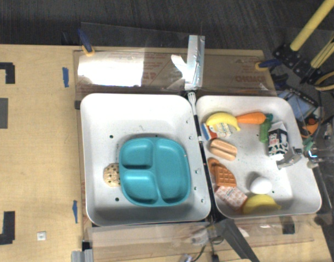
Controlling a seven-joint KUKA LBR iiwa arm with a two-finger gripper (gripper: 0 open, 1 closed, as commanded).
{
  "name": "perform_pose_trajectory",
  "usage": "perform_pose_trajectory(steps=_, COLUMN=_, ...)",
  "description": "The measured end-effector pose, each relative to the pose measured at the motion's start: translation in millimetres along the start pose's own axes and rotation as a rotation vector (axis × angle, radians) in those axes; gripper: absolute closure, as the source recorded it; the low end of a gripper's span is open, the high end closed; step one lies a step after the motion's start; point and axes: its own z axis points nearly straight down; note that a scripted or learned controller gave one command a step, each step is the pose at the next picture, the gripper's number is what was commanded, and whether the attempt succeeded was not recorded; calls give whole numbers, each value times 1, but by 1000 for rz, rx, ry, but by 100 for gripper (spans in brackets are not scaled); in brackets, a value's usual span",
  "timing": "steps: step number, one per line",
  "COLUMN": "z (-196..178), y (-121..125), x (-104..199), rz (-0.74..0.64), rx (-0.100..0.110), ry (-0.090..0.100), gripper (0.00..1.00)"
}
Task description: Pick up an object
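- Picking from the right bin (298,196) is the step in hand — nothing is seen held, so the grasp is judged not yet made.
- Candidates in that bin: banana (222,124) and carrot (253,118) near the far wall, hot dog (223,149) below the banana, waffle (222,173) just beside the dividing wall, white egg (260,185) and lemon (259,203) near the front wall, milk carton (276,141) to the right.
- Left bin (95,119) carries a teal divided plate (154,171) with a cookie (111,174) touching its left edge — well apart from the gripper, so a poor target.
- Gripper (288,159) sits low at the right bin's right side, just below the milk carton; carton is judged the nearest target.
- Finger state cannot be told — the metal parts are small and blurred against the white floor.
- Arm is mostly cut off at the right edge; only the wrist end is seen reaching in from the right, pointing leftward into the bin.
- For a clean grasp, the fingers should be centred over the carton's narrow sides and brought straight down; the carrot top lies just beside it and could be clipped.
- Egg is round and likely to roll — a worse choice unless it is squarely straddled.
- Lift should be vertical, to clear the bin wall.
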Motion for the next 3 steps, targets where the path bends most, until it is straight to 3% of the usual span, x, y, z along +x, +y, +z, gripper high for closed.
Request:
perform_pose_trajectory(steps=1, z=88, y=1, x=51, rz=113, rx=7, ry=3, gripper=0)
perform_pose_trajectory(steps=2, z=100, y=49, x=89, rz=206, rx=-5, ry=-2, gripper=0)
perform_pose_trajectory(steps=3, z=100, y=127, x=119, rz=243, rx=-5, ry=0, gripper=0)
